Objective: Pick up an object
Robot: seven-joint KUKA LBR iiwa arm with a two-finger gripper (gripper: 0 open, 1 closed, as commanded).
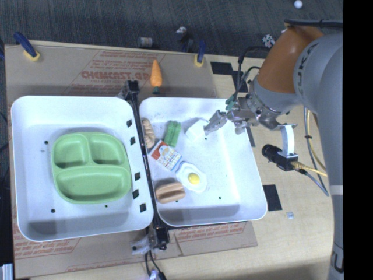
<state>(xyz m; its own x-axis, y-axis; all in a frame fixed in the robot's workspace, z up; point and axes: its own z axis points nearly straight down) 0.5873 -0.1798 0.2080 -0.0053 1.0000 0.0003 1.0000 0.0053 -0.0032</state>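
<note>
**Arm over the right bin, food lying below**

Down at the near edge, the hot dog lies in the right bin, close to the divider between the two bins. Just beyond it, the fried egg, yolk up, almost touching the bun. Next up, the small printed packet, tilted, just beside the egg's far-left side. Across the divider, the left bin carries a green tray with three compartments, sitting flat in the middle.

Further back in the right bin: a tan pastry hugging the left wall, and a green piece just to its right, both lying lengthways. Then a white object near the bin's middle-far area, right under the gripper. Whether the fingers are apart or together, I cannot tell; nothing is seen clamped between them. The arm reaches in from the right.

Farthest off, a carrot rests on the cardboard behind the bins.
</note>
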